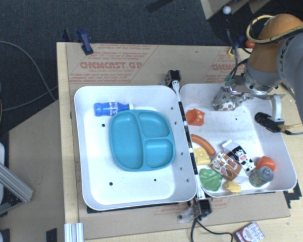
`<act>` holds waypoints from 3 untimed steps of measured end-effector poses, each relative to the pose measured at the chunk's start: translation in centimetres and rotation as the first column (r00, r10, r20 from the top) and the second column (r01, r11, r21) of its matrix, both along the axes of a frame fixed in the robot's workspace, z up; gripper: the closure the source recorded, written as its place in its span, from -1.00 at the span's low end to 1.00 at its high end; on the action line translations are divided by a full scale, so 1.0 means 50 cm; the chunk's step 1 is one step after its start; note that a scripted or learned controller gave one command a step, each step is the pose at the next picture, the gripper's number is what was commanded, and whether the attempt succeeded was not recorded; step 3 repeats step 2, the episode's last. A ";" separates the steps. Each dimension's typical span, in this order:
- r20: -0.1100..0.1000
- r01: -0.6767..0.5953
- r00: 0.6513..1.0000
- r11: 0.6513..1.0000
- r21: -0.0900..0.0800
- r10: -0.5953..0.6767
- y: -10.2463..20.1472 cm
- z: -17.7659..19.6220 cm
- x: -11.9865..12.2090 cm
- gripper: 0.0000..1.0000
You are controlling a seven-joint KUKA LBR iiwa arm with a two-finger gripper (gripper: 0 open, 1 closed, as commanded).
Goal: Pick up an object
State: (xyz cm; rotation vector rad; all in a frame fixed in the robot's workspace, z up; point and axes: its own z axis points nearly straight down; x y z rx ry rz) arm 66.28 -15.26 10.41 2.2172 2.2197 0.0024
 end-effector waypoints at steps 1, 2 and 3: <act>-0.001 -0.001 1.000 1.000 0.002 0.001 0.137 0.164 -0.038 1.00; -0.006 0.000 1.000 1.000 0.003 0.000 0.241 0.161 -0.144 1.00; -0.006 0.000 1.000 1.000 0.003 0.000 0.241 0.161 -0.144 1.00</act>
